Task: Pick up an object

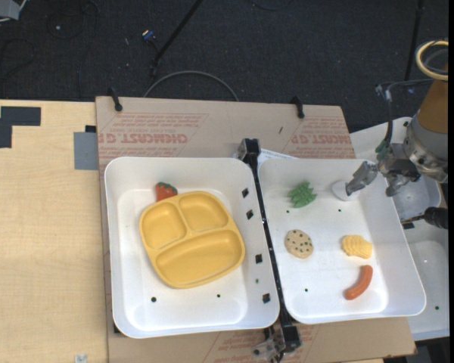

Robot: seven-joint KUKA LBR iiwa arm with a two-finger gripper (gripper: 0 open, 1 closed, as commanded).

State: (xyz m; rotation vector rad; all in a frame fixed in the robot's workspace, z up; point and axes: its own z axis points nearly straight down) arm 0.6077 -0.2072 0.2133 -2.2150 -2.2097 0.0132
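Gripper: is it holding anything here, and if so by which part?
Nothing is held. The gripper hangs open over the right bin's upper right corner, apart from the green toy.

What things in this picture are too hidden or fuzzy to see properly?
- Red toy: the yellow tray hides most of it in the camera view.
- Hand: blurred in the camera view, so its grip is unclear.
- Arm: cut off at the right edge.
- Green toy: too small to identify.

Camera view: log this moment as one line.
gripper: over right bin's far edge, holding nothing | green toy, cookie, sausage: in right bin | yellow tray: left bin
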